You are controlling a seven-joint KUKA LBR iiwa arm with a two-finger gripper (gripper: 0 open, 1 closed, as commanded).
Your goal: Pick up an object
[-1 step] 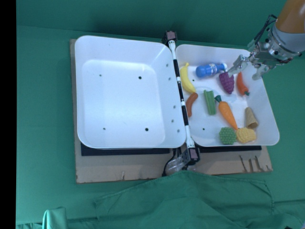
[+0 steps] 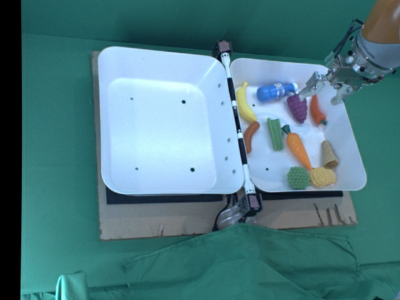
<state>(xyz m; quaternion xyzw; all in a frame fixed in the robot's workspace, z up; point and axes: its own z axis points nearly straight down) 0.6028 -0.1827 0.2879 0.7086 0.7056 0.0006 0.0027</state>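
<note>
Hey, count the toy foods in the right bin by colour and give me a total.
Yellow: 2, banana and corn
Orange: 3, carrot, sausage, small carrot
Green: 2, celery and broccoli
Purple: 1, grapes
Blue: 1, bottle
Tan: 1, cone
Total: 10

A green cloth (image 2: 56,136) covers the surface all around. In the middle lies a flat brown cardboard sheet (image 2: 125,227). A dark mat (image 2: 162,199) peeks out on top of the cardboard. At 6 o'clock, a wrinkled green cloth (image 2: 250,264) is bunched up. The light is soft and even.
</note>
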